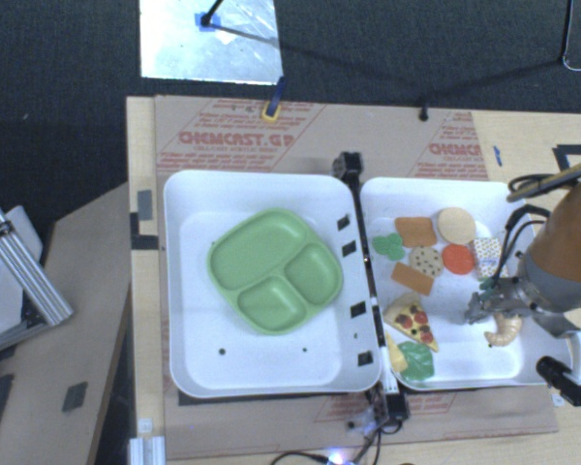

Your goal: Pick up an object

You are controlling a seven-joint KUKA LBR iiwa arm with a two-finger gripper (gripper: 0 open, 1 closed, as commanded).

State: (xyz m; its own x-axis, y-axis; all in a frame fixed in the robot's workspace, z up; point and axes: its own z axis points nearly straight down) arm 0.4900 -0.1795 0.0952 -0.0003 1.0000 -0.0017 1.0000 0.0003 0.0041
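The right bin [436, 194] holds several toy foods. Among them are a pizza slice [412, 322], a speckled cookie [425, 261], a red disc [458, 259], a round beige bun [456, 225] and a tan curved croissant-like piece [504, 330]. My gripper [492, 307] hangs low over the right side of this bin. It is just above and to the left of the tan curved piece, and close to or touching it. Nothing is visibly held.
The left bin [189, 260] holds a green divided plate [275, 270]. Other foods in the right bin are two brown slabs [415, 231] [412, 278], green leaves [388, 246] [417, 361] and a speckled white piece [486, 255]. A black-clipped divider [361, 260] separates the bins.
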